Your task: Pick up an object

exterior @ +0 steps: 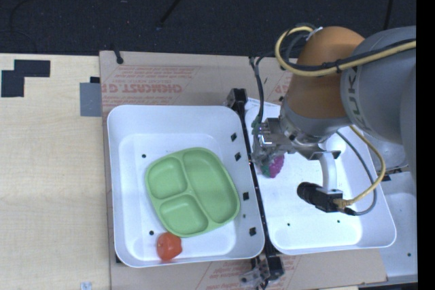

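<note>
Reaching down at the left wall of the right bin [380, 234], the gripper [266, 146] sits low beside a small purple object [274, 166], and from this slanted view I cannot tell how its closing parts stand or whether anything is caught in it. The purple object lies just under and a little to the right of the gripper's metal body, close against the divider between the two bins, so it looks like the target of this attempt. To do the step well, I would judge that the tool needs to be centred over the purple object rather than over the bin wall, since a descent this close to the divider risks one side landing on the rim and the piece being nudged away instead of gripped. A straight vertical lift afterwards, clear of the wall, would keep it from being knocked loose. Above the gripper the orange band [326, 78] and grey arm [387, 85] lean in from the right, with yellow cable [367, 190] looping over the bin floor. In the left bin [122, 139] a green divided plate [193, 191] rests tilted, with a small orange-red object [169, 246] touching its lower edge; both are well apart from the gripper and need no attention
</note>
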You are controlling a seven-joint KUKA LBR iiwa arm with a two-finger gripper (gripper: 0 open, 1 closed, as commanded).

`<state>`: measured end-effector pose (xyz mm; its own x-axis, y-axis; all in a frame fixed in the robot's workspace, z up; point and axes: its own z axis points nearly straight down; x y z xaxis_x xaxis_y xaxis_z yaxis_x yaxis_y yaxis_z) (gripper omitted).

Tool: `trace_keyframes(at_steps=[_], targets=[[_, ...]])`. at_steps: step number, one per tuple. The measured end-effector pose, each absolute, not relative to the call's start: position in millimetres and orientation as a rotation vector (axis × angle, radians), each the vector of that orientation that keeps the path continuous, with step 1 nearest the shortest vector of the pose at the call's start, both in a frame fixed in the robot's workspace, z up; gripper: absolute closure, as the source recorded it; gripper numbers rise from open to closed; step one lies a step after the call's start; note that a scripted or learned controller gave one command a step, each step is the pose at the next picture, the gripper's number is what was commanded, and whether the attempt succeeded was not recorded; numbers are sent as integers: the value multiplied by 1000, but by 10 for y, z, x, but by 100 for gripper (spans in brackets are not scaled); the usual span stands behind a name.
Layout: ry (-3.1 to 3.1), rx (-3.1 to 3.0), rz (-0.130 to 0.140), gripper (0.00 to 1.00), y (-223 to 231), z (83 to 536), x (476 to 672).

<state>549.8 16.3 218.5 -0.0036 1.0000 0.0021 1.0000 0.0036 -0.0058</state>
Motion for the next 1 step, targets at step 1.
trace_keyframes(at_steps=[1], targets=[[-2222,-2213,4,100,658,2110,5394]])
